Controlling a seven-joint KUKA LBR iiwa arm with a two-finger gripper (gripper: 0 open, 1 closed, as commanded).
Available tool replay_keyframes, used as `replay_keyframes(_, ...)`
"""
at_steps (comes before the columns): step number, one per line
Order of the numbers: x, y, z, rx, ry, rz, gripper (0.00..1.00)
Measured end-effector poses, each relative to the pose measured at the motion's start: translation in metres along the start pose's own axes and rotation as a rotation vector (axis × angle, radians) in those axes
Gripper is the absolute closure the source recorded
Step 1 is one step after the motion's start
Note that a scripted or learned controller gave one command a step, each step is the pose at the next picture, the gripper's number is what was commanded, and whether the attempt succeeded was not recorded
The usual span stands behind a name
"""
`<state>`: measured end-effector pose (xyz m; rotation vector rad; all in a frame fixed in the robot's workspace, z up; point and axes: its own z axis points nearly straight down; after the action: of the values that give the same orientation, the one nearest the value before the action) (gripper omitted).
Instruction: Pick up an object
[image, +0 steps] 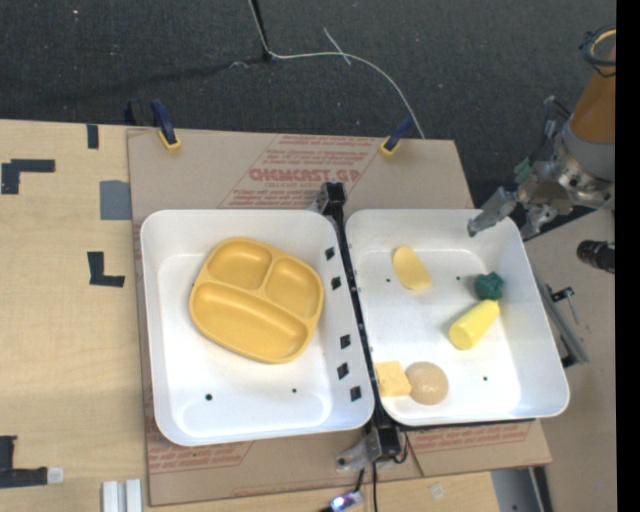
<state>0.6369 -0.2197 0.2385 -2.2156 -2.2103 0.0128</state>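
Observation:
The right bin (530, 385) holds several small objects: a pale yellow lump (410, 268) near the back, a green piece (489, 286) by the right wall, a yellow cylinder (473, 324) lying at a slant just below it, and a yellow block (391, 379) touching a beige ball (427, 383) at the front. My gripper (497, 213) hangs above the right bin's back right corner, apart from all of them, with nothing visibly held.
The left bin (165, 330) contains a yellow divided plate (257, 298). A black hinge strip (346, 310) runs between the bins. Blue and yellow clamps (165, 127) hold the cardboard sheet at the back. A white cable (370, 70) loops behind the bench.

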Motion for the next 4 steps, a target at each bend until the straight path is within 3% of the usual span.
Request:
replay_keyframes(1,0.001,0.003,-0.008,-0.013,-0.003,-0.004,0.0)
replay_keyframes(4,0.009,0.001,0.152,-0.01,-0.004,-0.005,0.0)
